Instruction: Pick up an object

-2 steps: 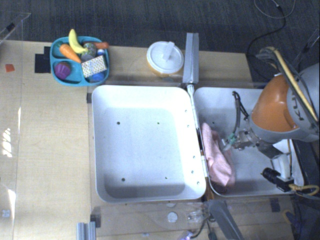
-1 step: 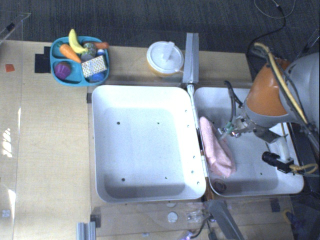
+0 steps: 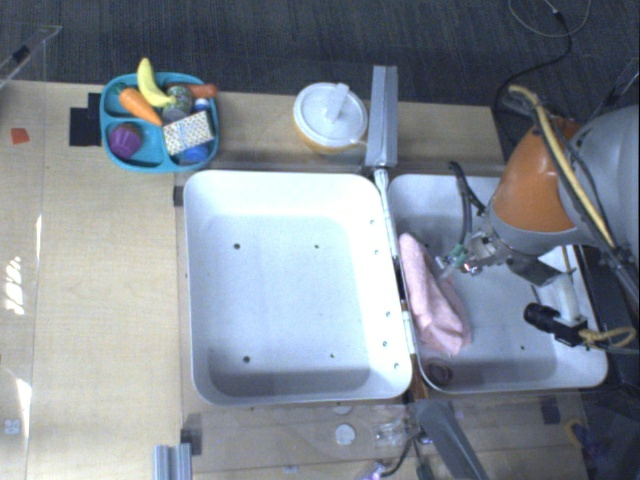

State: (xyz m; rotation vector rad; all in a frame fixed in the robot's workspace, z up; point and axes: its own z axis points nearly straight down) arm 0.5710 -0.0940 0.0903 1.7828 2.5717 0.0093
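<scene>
Pink cloth [image 3: 432, 293] lies crumpled along the left wall of the right bin [image 3: 500, 363], and my jaws [image 3: 458, 259] hang just at its upper edge; whether they are wide or closed I cannot tell. Beyond, the left bin [image 3: 290, 193], then a blue toy tray [image 3: 155, 118] on the surface [image 3: 90, 288].

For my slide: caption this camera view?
KUKA arm's gripper poised over a pink cloth in the right bin.

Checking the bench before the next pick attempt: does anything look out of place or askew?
Only the pink cloth stands out: it lies crumpled in the right bin, bunched against the wall it shares with the left bin rather than flat. The pincer sits at the cloth's upper edge.
</scene>
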